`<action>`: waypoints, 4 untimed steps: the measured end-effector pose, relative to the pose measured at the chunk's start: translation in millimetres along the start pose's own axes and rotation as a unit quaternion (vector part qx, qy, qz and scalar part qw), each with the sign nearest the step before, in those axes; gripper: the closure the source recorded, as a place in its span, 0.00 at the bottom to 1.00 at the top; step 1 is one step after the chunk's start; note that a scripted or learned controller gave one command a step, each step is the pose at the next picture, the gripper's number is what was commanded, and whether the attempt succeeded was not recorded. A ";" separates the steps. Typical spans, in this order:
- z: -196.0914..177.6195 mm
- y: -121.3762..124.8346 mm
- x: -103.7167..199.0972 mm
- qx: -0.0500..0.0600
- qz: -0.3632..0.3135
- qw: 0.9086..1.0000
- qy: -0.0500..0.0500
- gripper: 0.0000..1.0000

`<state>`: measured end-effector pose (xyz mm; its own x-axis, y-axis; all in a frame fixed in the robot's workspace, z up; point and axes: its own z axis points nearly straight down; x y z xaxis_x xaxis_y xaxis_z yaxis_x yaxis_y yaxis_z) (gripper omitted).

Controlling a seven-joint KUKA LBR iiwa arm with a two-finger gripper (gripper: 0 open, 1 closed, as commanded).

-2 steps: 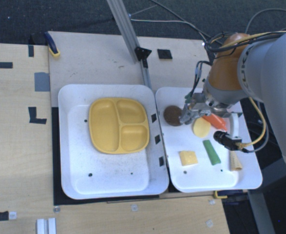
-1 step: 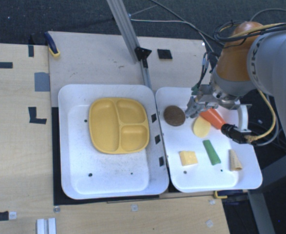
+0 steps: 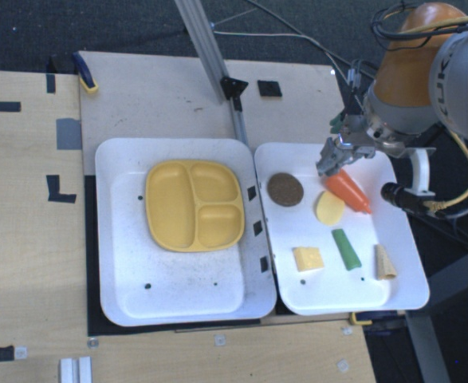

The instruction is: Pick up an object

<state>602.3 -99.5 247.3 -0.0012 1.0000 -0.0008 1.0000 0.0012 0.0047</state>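
The claw (image 3: 331, 163) hovers over the right bin (image 3: 401, 294), at the upper end of the carrot (image 3: 350, 191). The carrot lies just below and right of it, long axis running diagonally down-right. Whether the claw is released or clenched cannot be told.

Orange carrot (image 3: 349, 191) slanted in right bin (image 3: 405, 294)

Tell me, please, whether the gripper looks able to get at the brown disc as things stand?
Probably yes. The gripper hangs over the right bin, just right of the brown disc. The disc lies flat and apart from the carrot, with nothing on it.
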 end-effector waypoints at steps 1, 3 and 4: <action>-37.5 0.9 0.2 0.001 0.000 1.000 0.000 1.00; -29.9 5.9 110.3 0.003 -0.003 1.000 0.001 1.00; -20.9 7.6 170.6 0.003 -0.003 1.000 0.001 1.00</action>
